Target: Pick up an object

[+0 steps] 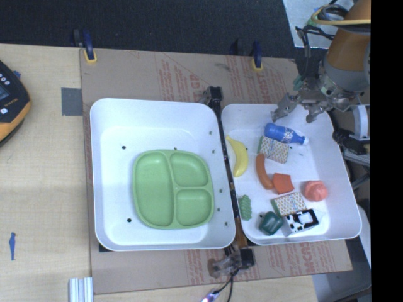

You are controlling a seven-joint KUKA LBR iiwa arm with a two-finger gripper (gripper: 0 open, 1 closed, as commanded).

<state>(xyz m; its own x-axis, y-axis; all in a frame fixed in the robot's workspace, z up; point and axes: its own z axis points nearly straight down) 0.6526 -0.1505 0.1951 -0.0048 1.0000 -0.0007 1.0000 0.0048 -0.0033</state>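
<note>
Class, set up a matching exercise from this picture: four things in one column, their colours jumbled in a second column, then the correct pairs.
Things:
1. bottle
2. banana
3. divided plate
4. cube

Colours:
A. orange
B. light green
C. blue
D. yellow

Pairs: 1-C, 2-D, 3-B, 4-A

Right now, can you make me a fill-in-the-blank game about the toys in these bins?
1. The divided plate in the left bin is ____.
2. The banana is in the ____ bin.
3. The claw hangs over the right bin's ____ edge.
4. Just below the claw lies a blue ____.

Missing words: green; right; far; bottle
</note>
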